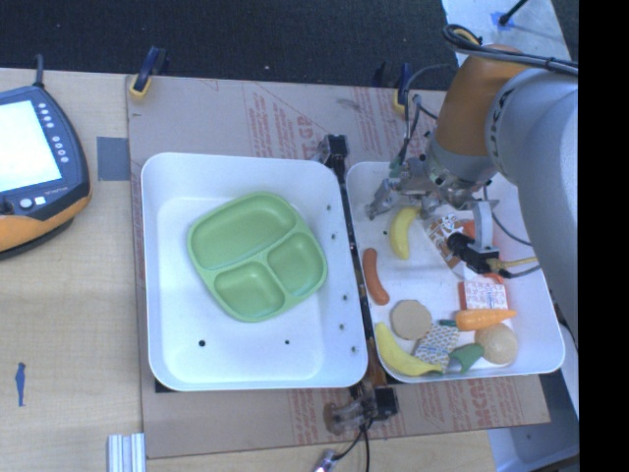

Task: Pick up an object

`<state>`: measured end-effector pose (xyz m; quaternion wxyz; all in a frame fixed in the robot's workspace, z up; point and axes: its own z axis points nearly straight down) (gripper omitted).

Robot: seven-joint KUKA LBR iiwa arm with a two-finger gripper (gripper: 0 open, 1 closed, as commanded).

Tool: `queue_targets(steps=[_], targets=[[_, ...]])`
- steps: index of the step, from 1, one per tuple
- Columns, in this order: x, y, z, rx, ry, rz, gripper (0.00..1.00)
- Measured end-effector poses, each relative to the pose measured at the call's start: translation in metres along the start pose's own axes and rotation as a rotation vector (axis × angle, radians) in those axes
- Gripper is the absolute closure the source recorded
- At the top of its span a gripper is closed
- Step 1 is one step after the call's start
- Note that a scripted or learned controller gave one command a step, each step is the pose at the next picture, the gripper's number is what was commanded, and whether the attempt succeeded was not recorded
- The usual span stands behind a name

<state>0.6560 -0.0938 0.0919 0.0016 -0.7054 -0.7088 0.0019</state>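
Plainly, two bananas (401,232) and one sausage (374,275) lie in the right bin (550,362); the gripper (405,203) perhaps touches one banana, its grip unclear.

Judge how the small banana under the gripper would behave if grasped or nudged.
The small banana looks like smooth toy plastic, so probably light and stiff, perhaps slippery. Its curved body lies loose on the right bin floor, so a nudge from the gripper would likely spin it.
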Motion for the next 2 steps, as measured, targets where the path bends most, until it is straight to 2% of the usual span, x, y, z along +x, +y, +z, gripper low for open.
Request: queue_targets(steps=[1,2], targets=[[-0.001,-0.015,0.0,0.001,-0.002,0.0,0.0],[-0.002,-0.016,-0.01,0.005,-0.002,0.0,1.0]])
